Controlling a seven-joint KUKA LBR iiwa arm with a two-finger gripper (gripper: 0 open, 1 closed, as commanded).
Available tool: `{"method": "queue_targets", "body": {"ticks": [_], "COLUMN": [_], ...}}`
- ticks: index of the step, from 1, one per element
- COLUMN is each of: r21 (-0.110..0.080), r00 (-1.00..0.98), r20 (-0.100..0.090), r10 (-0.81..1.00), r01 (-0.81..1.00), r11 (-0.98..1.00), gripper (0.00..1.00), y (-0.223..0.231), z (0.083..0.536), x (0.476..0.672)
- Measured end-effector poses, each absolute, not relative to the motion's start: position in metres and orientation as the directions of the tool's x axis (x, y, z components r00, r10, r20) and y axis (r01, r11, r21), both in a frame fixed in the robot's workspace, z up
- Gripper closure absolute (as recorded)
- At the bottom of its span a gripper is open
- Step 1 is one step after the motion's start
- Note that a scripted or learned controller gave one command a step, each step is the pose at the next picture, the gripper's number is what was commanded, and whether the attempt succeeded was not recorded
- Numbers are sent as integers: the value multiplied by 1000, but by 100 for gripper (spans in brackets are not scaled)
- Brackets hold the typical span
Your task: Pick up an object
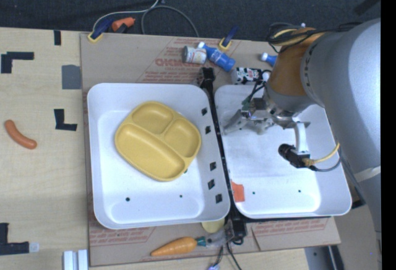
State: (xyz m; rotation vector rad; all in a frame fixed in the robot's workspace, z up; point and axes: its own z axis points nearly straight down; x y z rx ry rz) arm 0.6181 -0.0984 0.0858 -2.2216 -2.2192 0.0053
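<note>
The yellow divided plate (159, 140) lies flat in the left bin (105, 200), toward its upper middle. To the plate's right, past the black divider, the arm (322, 77) bends down over the right bin (309, 200), and the gripper (250, 119) hangs low over that bin's upper left part; whether its fingers are apart or together I cannot tell. Below the plate, outside the bins, lies a toy carrot (175, 246); far left of the plate, on the bench, a toy sausage (20, 134)

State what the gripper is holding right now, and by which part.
Cannot be told. The gripper sits low in the right bin, near its left wall, and no object shows between its fingers; the yellow plate lies untouched in the left bin.
</note>
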Motion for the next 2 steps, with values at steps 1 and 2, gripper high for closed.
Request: {"method": "queue_targets", "body": {"ticks": [1,2], "r21": [-4,4], "r00": [-5,0], "r20": [-2,-2], "r10": [1000,1000], "r01": [1000,1000], "r11": [5,0], "gripper": [0,0], "y": [-98,-96], "z": [85,87], "x": [669,613]}}
